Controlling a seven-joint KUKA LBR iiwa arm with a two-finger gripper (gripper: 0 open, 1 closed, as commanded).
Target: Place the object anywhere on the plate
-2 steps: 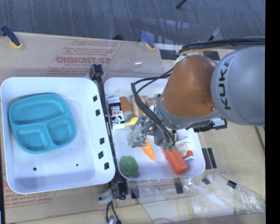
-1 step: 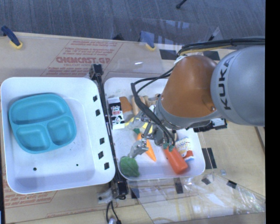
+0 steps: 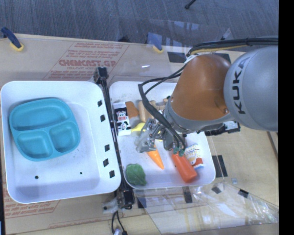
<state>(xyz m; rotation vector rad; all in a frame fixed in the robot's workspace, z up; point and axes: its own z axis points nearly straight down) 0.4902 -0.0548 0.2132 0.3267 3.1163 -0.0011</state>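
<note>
Tool (image 3: 154,140) grip unclear, low over the carrot (image 3: 156,159) just below it: light, stiff, slippery; pinch mid-body for the plate (image 3: 43,128).

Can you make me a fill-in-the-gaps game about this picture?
1. The blue plastic plate with three compartments lies in the ____ white bin.
2. The small orange toy carrot lies in the ____ white bin.
3. The green leafy toy vegetable lies to the ____ of the carrot.
4. The gripper hangs above the ____ bin.

Missing words: left; right; left; right
</note>
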